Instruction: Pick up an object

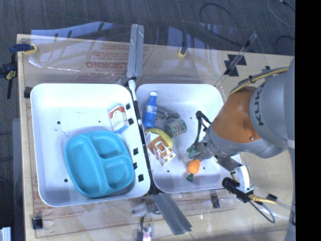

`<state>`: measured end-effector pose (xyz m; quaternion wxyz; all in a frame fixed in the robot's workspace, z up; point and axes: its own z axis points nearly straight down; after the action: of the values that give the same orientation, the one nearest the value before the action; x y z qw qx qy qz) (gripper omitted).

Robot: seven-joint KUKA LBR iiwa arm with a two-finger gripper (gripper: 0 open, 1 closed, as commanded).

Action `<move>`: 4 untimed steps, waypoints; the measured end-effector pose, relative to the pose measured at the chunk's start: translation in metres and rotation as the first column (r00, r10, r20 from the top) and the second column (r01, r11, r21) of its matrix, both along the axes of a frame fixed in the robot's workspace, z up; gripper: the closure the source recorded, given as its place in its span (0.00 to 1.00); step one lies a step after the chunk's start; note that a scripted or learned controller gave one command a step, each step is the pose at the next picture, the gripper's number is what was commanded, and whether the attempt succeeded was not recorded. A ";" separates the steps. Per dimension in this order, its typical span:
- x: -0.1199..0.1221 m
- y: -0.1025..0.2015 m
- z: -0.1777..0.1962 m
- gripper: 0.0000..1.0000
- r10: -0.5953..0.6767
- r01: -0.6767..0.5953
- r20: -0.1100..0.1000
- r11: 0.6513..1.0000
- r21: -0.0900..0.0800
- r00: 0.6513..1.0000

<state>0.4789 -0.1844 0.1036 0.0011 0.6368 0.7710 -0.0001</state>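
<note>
Orange carrot-shaped toy (193, 167) lies lower right of centre; gripper (196, 152) hangs directly above, seemingly targeting it; grip state indeterminable.

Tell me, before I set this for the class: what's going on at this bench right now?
A grey and orange robot arm reaches into the right bin, its gripper low over a small orange carrot-like toy. Nothing is visibly lifted yet. That bin also holds a blue bottle, a banana, a small carton and a green can. The left bin holds a blue divided tray and a small red and white box.
</note>
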 end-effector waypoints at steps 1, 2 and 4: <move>0.000 0.000 0.000 0.00 0.000 0.000 0.000 1.000 0.000 1.000; 0.099 0.021 0.076 0.00 -0.093 0.093 -0.001 0.996 0.002 0.996; 0.100 0.022 0.086 0.00 -0.085 0.085 -0.003 0.996 0.001 0.996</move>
<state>0.5791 -0.1622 0.1896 -0.0007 0.6690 0.7433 -0.0006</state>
